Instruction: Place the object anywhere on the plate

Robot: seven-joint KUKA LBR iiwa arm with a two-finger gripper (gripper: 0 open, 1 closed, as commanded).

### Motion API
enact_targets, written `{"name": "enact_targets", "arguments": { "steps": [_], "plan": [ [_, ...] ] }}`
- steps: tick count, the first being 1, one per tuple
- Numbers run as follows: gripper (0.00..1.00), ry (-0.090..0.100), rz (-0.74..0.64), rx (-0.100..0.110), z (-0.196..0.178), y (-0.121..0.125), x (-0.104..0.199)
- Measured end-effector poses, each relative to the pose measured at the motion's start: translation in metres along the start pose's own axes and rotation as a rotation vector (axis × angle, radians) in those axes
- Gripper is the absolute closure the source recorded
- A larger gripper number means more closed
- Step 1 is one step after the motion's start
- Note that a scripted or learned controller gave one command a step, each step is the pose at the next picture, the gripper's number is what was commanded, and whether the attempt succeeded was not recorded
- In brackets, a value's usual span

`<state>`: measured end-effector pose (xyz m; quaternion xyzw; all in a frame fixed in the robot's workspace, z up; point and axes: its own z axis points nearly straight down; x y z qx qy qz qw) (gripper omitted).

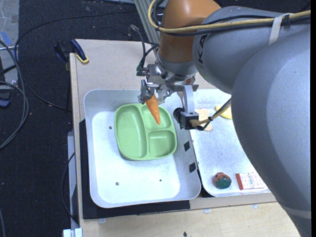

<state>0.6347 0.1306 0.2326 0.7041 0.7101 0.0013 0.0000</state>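
My pincer (153, 94) grasping the pointed orange carrot (154, 109) above the green divided plastic plate (145, 132).

From my remote station I see the carrot hanging tip-down over the plate's far right compartment, apparently not yet touching it. The plate sits in the left shallow white bin (138, 184); a small red-and-green round toy (222, 180) lies in the right bin (232, 152) on the surface.

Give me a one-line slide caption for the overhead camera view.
Gripper holds a carrot over the green plate in the left bin.
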Motion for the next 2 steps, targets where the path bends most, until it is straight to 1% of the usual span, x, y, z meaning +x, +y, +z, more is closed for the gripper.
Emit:
{"name": "enact_targets", "arguments": {
  "steps": [1,2],
  "plan": [
    [1.00,-0.002,0.003,0.003,0.0077,-0.0080,0.0322],
    [0.00,-0.002,0.006,0.003,0.0074,-0.0075,0.0304]
  ]
}}
